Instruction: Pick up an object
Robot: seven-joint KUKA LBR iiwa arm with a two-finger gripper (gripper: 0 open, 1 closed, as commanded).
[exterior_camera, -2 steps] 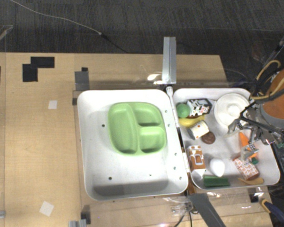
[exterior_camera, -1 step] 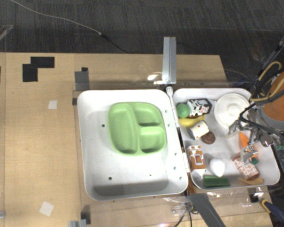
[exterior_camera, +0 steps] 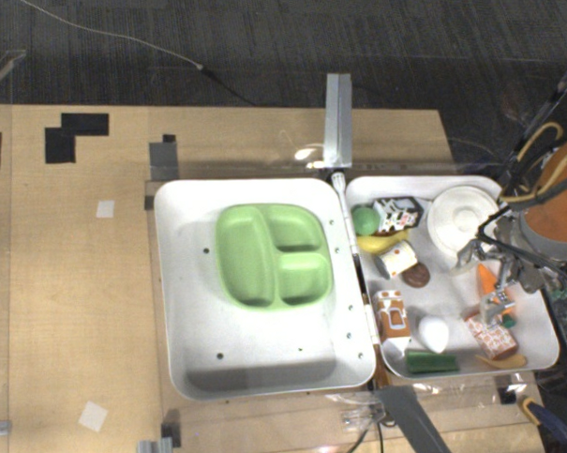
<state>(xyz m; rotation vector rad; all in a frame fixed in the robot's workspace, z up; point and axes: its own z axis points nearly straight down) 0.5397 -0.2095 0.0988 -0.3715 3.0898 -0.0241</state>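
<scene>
One arm is reaching in over the right bin (exterior_camera: 552, 350), its orange band above the wrist, and the gripper (exterior_camera: 500, 291) is hanging low over that bin's right side, jaws too blurred to tell. Inside this bin are lying one white bowl (exterior_camera: 461, 218), one banana (exterior_camera: 383, 242), one green ball (exterior_camera: 365, 219), one white egg (exterior_camera: 434, 333) and one green block (exterior_camera: 431, 362). Left of the right bin, one green divided tray (exterior_camera: 271, 254) is sitting in the left bin (exterior_camera: 190, 347).

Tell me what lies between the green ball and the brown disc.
In the camera view, a banana and a pale block lie between the green ball and the brown disc.
</scene>
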